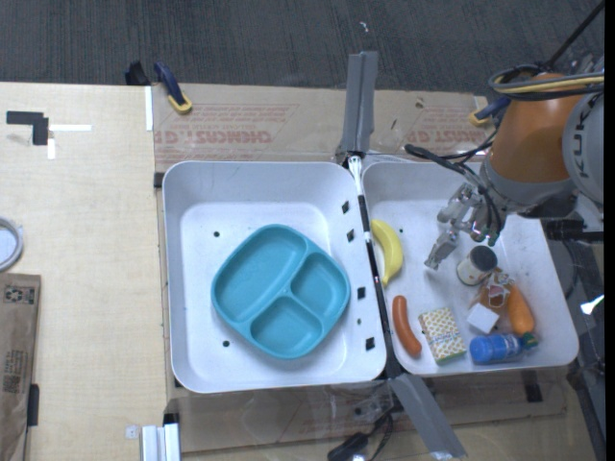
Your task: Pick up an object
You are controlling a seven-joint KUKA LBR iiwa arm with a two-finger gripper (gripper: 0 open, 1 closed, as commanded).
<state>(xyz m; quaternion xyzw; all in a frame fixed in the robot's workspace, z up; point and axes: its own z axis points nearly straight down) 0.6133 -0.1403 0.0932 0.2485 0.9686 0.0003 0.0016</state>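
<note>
The right bin (538, 243) holds a yellow banana (386, 248), a red sausage (405, 327), a small checkered yellow box (442, 334), a blue bottle (495, 349), an orange carrot (520, 311) and a small round white cup (474, 267). My gripper (459, 246) hangs low over the middle of this bin, between the banana and the cup. Its fingers are open and nothing sits between them. One fingertip (438, 255) points down towards the bin floor, a little right of the banana.
A blue divided plate (281, 291) lies in the left bin (183, 257). A grey divider post (359, 104) rises behind the seam between the bins. A clamp (171, 86) sits on the cardboard at the back left, and a tape roll (6, 246) at the far left.
</note>
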